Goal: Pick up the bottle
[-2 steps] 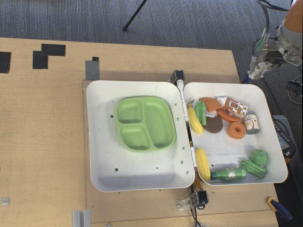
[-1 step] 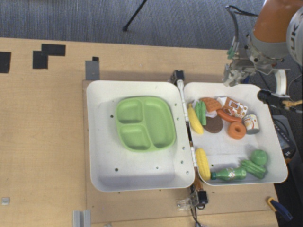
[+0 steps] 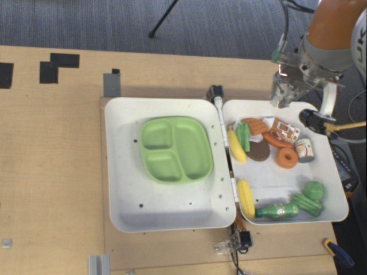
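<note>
The green bottle [image 3: 277, 211] is lying on its side along the near wall of the right bin [image 3: 338, 179], between a corn cob [image 3: 245, 198] and a green toy [image 3: 309, 198]. The gripper [image 3: 282, 94] is hanging over the far edge of this bin, well apart from the bottle; how its claw is standing I cannot tell. The green plate [image 3: 174, 149] is sitting in the left bin [image 3: 123, 171].

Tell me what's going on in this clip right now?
The arm's gripper sits above the far edge of the right bin, holding nothing. The green bottle lies on its side along that bin's near wall, between a corn cob and a green toy, untouched. Other toy food crowds the far end. The left bin holds a green divided plate.
</note>
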`<state>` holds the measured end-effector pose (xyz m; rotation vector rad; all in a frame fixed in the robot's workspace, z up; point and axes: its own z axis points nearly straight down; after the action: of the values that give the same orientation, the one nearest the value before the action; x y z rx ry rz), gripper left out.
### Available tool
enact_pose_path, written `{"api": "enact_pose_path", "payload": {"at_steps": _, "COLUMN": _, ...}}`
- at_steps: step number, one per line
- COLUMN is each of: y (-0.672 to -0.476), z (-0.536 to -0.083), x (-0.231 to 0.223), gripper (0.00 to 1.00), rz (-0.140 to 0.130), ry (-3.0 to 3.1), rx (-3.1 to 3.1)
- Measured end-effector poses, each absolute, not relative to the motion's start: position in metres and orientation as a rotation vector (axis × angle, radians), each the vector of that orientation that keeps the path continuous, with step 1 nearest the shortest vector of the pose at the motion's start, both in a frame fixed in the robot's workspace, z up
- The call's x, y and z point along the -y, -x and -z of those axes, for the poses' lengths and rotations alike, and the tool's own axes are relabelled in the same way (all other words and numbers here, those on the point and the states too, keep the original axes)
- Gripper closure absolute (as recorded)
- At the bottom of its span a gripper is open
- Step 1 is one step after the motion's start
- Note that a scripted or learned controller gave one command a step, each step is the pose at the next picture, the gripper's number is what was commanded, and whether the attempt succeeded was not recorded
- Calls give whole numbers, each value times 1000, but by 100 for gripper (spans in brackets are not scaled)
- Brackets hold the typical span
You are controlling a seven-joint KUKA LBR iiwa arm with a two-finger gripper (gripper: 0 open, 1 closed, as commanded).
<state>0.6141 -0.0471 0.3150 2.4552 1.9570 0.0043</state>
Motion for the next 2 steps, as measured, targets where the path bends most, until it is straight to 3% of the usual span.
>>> {"api": "enact_pose_path", "payload": {"at_steps": 1, "y": -552, "z": -296, "x": 27, "gripper": 100, "rz": 1, "ry": -2746, "rx": -1528}}
{"api": "enact_pose_path", "payload": {"at_steps": 2, "y": -494, "z": -391, "x": -71, "gripper": 100, "rz": -7, "ry": -2755, "rx": -1509}}
